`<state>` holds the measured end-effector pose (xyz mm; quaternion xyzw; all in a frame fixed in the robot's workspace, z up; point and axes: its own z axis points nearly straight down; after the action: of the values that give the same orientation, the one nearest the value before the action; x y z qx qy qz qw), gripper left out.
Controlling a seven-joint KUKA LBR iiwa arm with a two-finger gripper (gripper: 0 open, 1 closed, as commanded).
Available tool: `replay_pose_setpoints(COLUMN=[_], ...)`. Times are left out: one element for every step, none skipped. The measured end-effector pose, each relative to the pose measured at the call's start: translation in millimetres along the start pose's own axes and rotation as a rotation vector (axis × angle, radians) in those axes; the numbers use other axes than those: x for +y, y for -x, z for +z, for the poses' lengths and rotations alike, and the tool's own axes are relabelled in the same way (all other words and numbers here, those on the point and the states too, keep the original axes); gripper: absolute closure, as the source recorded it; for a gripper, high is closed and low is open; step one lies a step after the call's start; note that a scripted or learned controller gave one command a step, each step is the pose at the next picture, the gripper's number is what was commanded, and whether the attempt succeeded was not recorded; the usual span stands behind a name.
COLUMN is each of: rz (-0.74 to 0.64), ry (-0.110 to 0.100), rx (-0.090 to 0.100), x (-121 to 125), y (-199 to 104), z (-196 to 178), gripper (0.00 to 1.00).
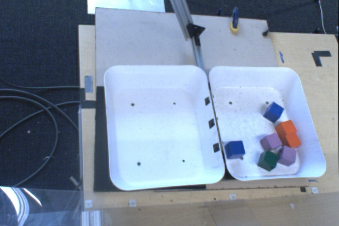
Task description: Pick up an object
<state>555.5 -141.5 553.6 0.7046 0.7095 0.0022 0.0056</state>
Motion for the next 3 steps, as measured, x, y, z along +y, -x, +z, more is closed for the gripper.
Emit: replay_pose_setpoints(rz=[0.007, 0.001, 0.006], ry=[-0.016, -0.016, -0.018], rx=[0.005, 0.007, 0.006], x=[-1, -34, -59], y=[13, -44, -46], z=[115, 259, 420], gripper=[1.0, 1.0, 1.0])
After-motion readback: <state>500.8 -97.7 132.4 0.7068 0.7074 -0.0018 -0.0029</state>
